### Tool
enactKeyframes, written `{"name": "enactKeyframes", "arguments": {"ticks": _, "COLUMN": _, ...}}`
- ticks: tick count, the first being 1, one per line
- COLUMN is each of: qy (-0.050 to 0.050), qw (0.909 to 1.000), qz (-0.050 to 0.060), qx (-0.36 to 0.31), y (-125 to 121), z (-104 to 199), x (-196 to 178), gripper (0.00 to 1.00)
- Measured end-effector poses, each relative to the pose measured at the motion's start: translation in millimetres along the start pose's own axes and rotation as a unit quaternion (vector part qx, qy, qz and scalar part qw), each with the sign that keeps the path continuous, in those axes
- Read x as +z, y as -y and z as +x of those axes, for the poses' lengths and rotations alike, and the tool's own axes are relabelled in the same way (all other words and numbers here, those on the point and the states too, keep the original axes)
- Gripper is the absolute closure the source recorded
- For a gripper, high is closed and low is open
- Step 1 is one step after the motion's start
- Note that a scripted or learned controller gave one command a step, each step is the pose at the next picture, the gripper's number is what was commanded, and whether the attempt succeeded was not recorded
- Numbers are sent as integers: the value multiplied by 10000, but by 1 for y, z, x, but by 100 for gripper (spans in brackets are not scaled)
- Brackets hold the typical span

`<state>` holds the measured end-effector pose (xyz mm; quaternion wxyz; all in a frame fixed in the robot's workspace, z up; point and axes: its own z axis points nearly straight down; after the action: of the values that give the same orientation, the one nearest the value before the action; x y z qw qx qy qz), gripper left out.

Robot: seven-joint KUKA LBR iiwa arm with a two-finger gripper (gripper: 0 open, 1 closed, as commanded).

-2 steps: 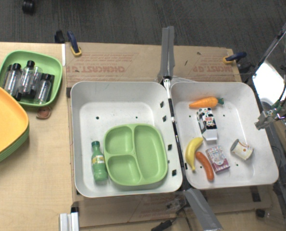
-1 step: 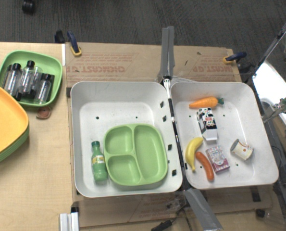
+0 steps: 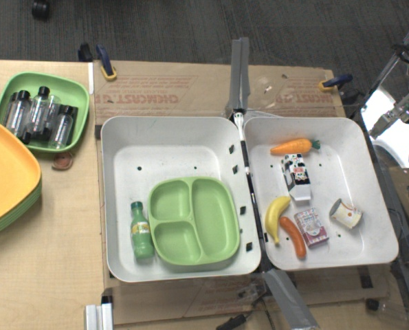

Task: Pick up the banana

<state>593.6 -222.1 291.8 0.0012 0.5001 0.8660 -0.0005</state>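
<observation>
Near the left wall of the right bin (image 3: 369, 150), toward its front edge, lies the banana (image 3: 275, 216), flat on the bin floor with its curve bowing toward the divider between the two bins. An orange sausage-like toy (image 3: 293, 236) touches or nearly touches its lower end, and a small pink carton (image 3: 311, 227) sits just beside that. Further back in the same bin are a black-and-white milk carton (image 3: 297, 177) and a toy carrot (image 3: 293, 146); a small white cup-like piece (image 3: 346, 214) rests near the right wall.

The left bin (image 3: 122, 150) carries a green divided tray (image 3: 194, 220) and a green bottle (image 3: 141, 229) just beside it, near the front left corner. On the table's left edge stand a green bowl of dark vials (image 3: 39, 112) and a stack of orange plates (image 3: 8, 177).

As for progress, I judge the task not yet begun: the banana rests untouched among its neighbours, nothing is lifted. What state the gripper is in I cannot tell. The whole job is left: reaching in, closing on the banana without catching the sausage toy, and raising it clear.
</observation>
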Motion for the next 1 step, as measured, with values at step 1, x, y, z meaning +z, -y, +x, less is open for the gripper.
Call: {"name": "enactKeyframes", "arguments": {"ticks": 1, "qy": 9, "qw": 9666, "qz": -13, "qx": -2564, "y": -58, "z": -32, "x": 30, "gripper": 100}}
